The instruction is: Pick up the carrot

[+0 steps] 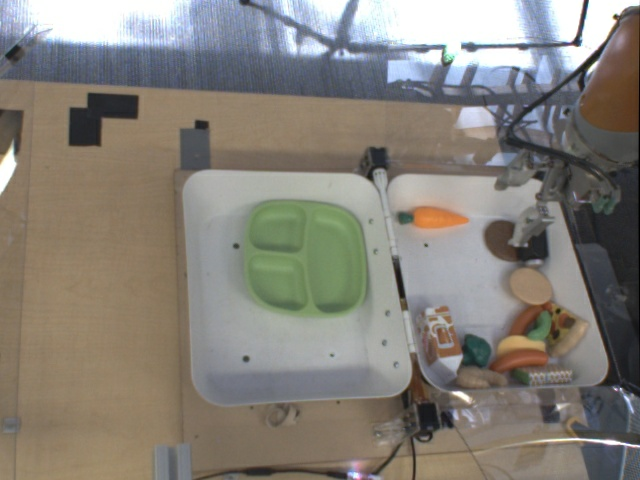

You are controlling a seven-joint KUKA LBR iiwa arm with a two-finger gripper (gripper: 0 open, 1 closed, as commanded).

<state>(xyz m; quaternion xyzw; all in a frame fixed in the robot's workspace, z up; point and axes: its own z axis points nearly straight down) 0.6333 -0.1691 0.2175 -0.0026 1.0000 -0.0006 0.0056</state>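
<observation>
The carrot (432, 218), orange with a green stub on its left end, lies on its side in the back left part of the right bin (470, 193). Nothing touches it. My gripper (548, 193) hangs over the back right part of the same bin, well to the right of the carrot and above a brown disc (500, 238). The carrot lies apart from it.
The left bin (215, 268) holds a green divided plate (304, 257). In the right bin's front half lie a tan round cookie (530, 286), a small carton (439, 334), a green piece (477, 348) and several toy foods (530, 343). A bare strip of bin floor separates the carrot from these.
</observation>
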